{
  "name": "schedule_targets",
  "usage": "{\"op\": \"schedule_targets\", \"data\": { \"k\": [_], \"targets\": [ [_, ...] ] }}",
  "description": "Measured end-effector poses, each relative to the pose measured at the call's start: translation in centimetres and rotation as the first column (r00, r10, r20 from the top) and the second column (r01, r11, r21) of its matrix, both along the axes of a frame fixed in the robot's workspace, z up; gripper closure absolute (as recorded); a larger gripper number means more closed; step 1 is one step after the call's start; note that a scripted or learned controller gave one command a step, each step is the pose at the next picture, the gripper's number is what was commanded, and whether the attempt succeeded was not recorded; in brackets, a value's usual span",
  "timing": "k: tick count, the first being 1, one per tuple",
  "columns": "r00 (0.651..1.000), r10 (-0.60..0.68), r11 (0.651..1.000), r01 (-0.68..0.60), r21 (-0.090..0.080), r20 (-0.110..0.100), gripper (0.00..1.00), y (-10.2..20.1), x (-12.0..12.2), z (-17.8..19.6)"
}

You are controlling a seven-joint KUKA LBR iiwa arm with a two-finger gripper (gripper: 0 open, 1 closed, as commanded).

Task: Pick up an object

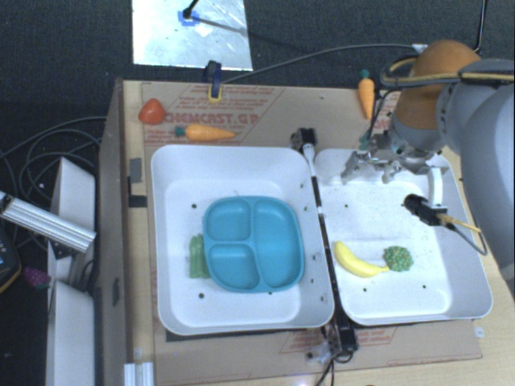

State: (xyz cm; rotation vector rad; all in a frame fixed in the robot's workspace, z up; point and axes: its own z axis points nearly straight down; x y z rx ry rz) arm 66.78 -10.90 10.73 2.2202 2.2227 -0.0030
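Observation:
In the right bin (pixel 451 296) a yellow banana (pixel 359 261) lies near the front, with a green broccoli piece (pixel 397 257) touching its right end. My gripper (pixel 372 172) hangs over the far left part of that bin, well behind both. Its two metal fingers (pixel 352 169) are spread and point down, open, with nothing between them. In the left bin (pixel 173 215) a blue divided plate (pixel 252 244) rests with a green object (pixel 196 257) against its left edge.
A tomato (pixel 151 111) and a carrot (pixel 203 133) lie on the cardboard behind the left bin, and another carrot (pixel 367 96) lies behind the right bin. A black part with a thin rod (pixel 426 209) hangs under the arm over the right bin.

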Motion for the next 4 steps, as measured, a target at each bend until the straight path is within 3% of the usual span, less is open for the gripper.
{"op": "schedule_targets", "data": {
  "k": [1, 2, 3, 4],
  "targets": [
    [1.000, -0.001, 1.000, 0.001, 0.001, 0.001, 0.00, -3.2, -9.9, -2.3],
    [1.000, 0.002, 1.000, -0.002, -0.001, 0.005, 0.00, -9.8, -1.7, -2.2],
    [1.000, -0.001, 1.000, 0.001, 0.000, 0.004, 0.00, -9.8, -11.6, 3.7],
    [1.000, 0.002, 1.000, -0.002, 0.002, 0.001, 0.00, -5.1, -13.2, -0.4]
  ]
}}
